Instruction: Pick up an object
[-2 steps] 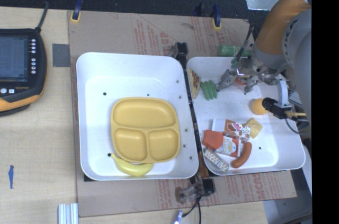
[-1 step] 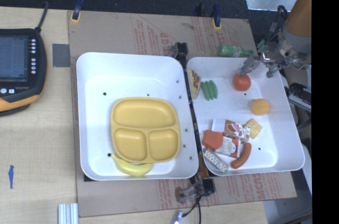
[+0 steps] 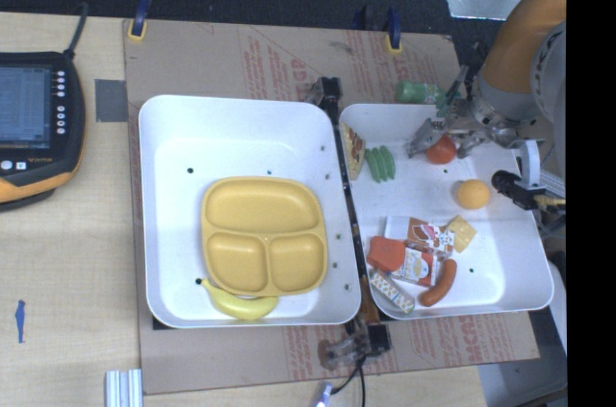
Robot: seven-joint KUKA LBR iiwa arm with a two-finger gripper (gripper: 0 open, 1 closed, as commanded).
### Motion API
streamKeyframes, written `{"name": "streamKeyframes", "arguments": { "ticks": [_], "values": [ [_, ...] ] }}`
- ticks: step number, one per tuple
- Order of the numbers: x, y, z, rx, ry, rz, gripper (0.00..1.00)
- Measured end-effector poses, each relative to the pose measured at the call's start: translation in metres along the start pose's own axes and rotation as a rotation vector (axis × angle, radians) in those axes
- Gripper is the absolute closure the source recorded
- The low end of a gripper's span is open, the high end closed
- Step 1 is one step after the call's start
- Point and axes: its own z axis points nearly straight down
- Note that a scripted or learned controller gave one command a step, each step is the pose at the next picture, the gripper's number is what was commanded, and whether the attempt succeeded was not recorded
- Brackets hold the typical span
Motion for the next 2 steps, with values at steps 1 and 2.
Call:
{"name": "streamKeyframes", "arguments": {
  "ticks": [1,2],
  "values": [
    [-0.001,0.001,-0.012,-0.001,-0.001,-0.003,1.00],
    [0.050,0.001,-0.036,-0.001,0.000,0.000,1.00]
  ]
}}
